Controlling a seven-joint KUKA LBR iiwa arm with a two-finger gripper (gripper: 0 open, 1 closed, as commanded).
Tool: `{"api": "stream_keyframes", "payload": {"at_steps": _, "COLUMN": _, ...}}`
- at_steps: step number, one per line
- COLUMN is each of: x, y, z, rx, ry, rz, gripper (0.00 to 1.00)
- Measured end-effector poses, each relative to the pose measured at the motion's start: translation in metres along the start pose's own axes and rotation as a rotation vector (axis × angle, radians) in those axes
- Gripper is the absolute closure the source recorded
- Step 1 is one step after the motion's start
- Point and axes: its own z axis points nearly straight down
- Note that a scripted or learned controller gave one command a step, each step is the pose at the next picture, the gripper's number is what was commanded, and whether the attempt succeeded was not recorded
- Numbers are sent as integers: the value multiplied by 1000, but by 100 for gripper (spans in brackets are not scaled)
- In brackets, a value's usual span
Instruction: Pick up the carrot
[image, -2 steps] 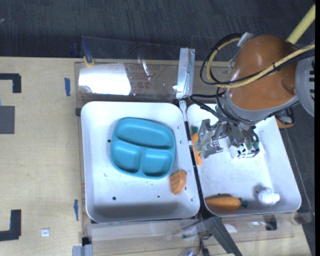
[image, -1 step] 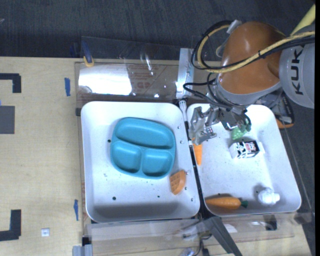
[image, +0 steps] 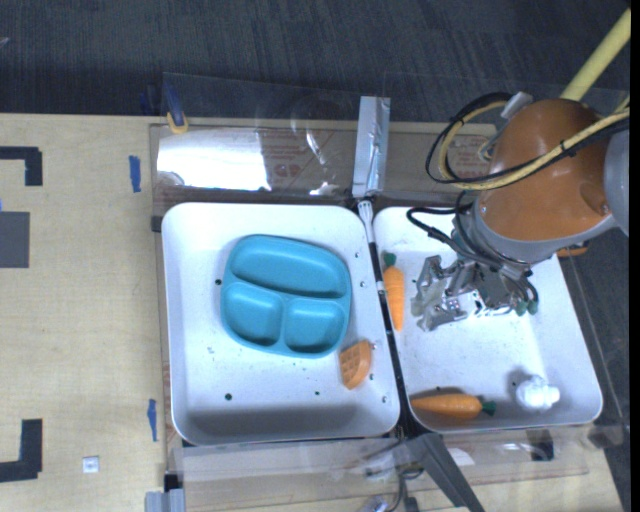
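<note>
From my feed I see the gripper (image: 447, 297) hanging over the upper left part of the right bin (image: 570, 385), right of frame centre, with the orange band of the arm (image: 545, 170) filling the upper right above it. The metal at its tip is a tangle from this slant, and I cannot tell how the claw stands. There are two carrots in that bin. One carrot (image: 395, 295) lies upright in the frame along the bin's left wall, just beside the gripper on its left, apart from it as far as I can judge. The second carrot (image: 448, 405) lies sideways along the bin's lower edge, green stub pointing right, well below the gripper. A small white object (image: 537, 394) sits in the lower right corner of the same bin. In the left bin (image: 190, 330) a blue divided plate (image: 286, 294) rests near the middle, and an orange-brown lump of toy food (image: 355, 363) lies by its lower right corner, close to the wall between the bins.
</note>
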Motion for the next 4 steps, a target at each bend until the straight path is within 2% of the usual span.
{"api": "stream_keyframes", "payload": {"at_steps": 1, "x": 7, "y": 39, "z": -18, "rx": 0, "ry": -1, "rz": 428, "gripper": 100}}
{"api": "stream_keyframes", "payload": {"at_steps": 2, "x": 7, "y": 39, "z": -17, "rx": 0, "ry": 0, "rz": 428, "gripper": 0}}
{"api": "stream_keyframes", "payload": {"at_steps": 3, "x": 45, "y": 63, "z": 27, "rx": 0, "ry": 3, "rz": 554, "gripper": 0}}
{"api": "stream_keyframes", "payload": {"at_steps": 4, "x": 52, "y": -25, "z": 26, "rx": 1, "ry": -2, "rz": 923, "gripper": 0}}
